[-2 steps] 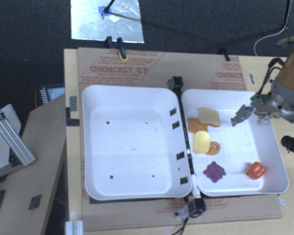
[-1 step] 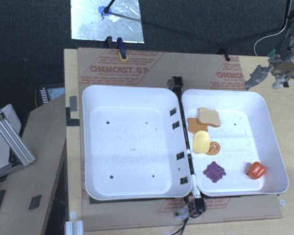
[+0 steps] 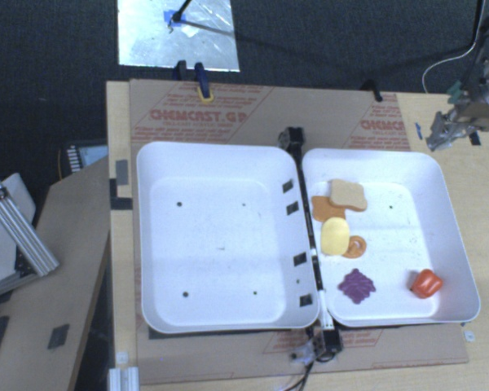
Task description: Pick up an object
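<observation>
The gripper [image 3: 450,129] hangs beyond the right bin [image 3: 452,210], likely leaving the toast [image 3: 347,195] and tomato [image 3: 425,283] unobstructed; finger state cannot be told.

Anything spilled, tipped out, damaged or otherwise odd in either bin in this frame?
Nothing stands out. The toast slice, yellow piece, purple grapes and red-orange piece all lie inside the right bin, none over its rim. The pincer is beyond its far right corner.

Bright even light, soft focus, faint shadows
</observation>
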